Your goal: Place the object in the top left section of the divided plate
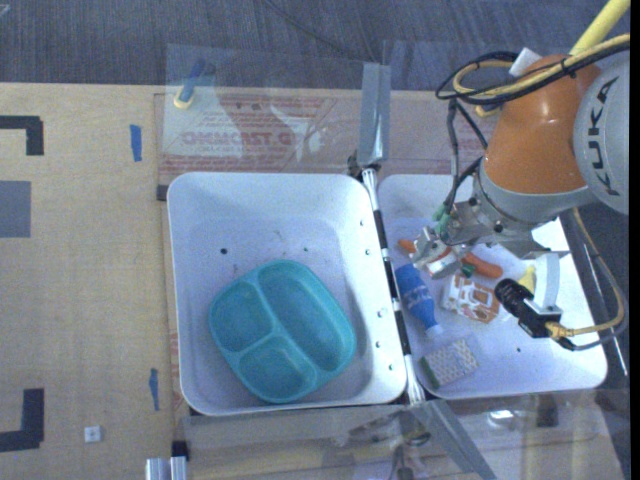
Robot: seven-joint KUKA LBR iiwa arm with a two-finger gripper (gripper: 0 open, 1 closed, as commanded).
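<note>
While the teal divided plate (283, 330) lies with nothing in it in the near part of the left bin (200, 218), the grey and orange arm (540, 138) reaches in from the right over the right bin (575, 363). Its gripper (437, 251) sits low in the far left part of that bin, among a cluster of small things.

A blue bottle (415, 296) lies just on the near side of the gripper, close along the wall between the two bins. Small orange pieces (482, 265) lie just to the gripper's right. A white and orange packet (470, 298) lies a little nearer, and a grey patterned pad (450, 361) rests near the bin's near edge.

From this angle it cannot be told how far the gripper is open, or whether it has hold of anything. Nor is it clear which item it is aiming at, though the bottle and the orange pieces are closest to it. Whichever one is meant is in the right bin, well apart from the plate.

This looks like the picking step, with nothing delivered yet. The next move calls for a firm hold on one item, a lift clear of its neighbours, and a carry leftward over the dividing wall. Since the plate lies turned at a slant, choosing its far left section will need care.
</note>
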